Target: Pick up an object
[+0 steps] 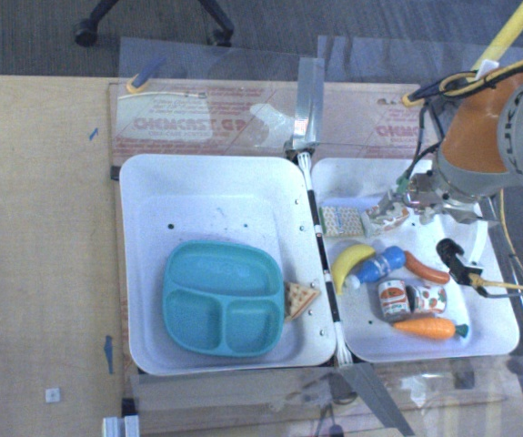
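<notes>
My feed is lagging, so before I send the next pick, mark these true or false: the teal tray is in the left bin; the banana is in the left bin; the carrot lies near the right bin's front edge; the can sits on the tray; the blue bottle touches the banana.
1. The teal tray is in the left bin. True.
2. The banana is in the left bin. False: it lies in the right bin.
3. The carrot lies near the right bin's front edge. True.
4. The can sits on the tray. False: it is in the right bin, just above the carrot.
5. The blue bottle touches the banana. True, as far as the view shows.
</notes>
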Robot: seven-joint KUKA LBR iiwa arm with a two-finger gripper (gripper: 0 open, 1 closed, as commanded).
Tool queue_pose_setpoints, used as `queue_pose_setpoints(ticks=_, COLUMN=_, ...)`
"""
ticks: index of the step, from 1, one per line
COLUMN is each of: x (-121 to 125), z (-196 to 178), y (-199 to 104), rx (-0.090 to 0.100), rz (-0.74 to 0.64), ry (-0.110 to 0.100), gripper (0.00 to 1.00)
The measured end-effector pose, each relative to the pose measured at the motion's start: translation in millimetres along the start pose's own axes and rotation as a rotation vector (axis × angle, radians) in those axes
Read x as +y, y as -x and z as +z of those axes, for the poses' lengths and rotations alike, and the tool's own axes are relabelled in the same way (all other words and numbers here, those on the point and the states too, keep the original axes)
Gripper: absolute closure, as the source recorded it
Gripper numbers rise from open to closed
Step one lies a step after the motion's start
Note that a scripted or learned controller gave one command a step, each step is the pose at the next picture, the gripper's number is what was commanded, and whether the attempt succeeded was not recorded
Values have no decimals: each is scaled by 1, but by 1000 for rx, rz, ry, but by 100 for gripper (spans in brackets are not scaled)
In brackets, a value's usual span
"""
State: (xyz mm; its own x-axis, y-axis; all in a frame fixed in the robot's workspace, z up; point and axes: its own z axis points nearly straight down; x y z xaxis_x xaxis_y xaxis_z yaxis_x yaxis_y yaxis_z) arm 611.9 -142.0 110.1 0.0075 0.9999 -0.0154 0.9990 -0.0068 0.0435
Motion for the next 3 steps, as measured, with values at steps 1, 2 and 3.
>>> queue_pose_setpoints(ticks=1, x=-17, z=-2, y=-29, rx=-4, rz=5, ry=14, gripper=0)
queue_pose_setpoints(ticks=2, x=-13, z=-17, y=-26, rx=-6, rz=10, ry=27, gripper=100)
queue_pose_setpoints(ticks=3, x=27, z=-2, y=-31, rx=13, rz=2, ry=-38, gripper=100)
